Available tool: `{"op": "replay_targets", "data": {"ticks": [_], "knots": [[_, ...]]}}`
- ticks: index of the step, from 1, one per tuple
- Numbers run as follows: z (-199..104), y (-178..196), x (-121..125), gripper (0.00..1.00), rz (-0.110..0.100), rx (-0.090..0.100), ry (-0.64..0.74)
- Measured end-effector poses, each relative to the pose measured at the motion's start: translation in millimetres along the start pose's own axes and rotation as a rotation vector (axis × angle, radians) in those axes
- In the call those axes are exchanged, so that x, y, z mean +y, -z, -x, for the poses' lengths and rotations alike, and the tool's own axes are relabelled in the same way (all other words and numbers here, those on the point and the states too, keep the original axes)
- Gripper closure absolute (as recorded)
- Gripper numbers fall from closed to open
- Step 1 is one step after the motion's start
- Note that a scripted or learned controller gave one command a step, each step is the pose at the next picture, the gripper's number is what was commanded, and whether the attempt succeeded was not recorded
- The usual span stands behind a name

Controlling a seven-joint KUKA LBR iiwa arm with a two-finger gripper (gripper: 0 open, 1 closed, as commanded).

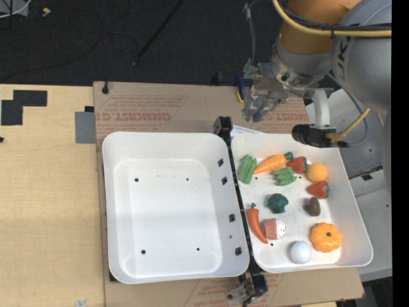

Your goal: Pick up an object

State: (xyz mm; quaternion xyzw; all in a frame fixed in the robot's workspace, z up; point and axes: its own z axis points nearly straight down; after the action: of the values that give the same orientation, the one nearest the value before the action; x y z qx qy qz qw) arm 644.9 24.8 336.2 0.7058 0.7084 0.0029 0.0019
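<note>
The gripper [257, 112] hangs above the far edge of the right bin [358, 226], touching nothing; how wide it stands cannot be told.

A dark floor [128, 31] fills the top of the view, crossed by thin black cables [153, 34] that run slantwise toward the bench. The bench top [45, 203] is pale wood, lit evenly — a few black and grey patches [25, 104] sit near its far left corner. Over its middle lies a brown cardboard sheet [160, 107] printed with red lettering, its far edge meeting the dark floor and its near edge showing at the bottom of the view.
</note>
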Motion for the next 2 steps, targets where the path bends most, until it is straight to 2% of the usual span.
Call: {"op": "replay_targets", "data": {"ticks": [1,2], "knots": [[2.3,-57.9,-3.7,1.0,-0.015,-0.002,-0.004],[-17.7,-80.3,-2.1,1.0,-0.013,-0.001,-0.002]]}}
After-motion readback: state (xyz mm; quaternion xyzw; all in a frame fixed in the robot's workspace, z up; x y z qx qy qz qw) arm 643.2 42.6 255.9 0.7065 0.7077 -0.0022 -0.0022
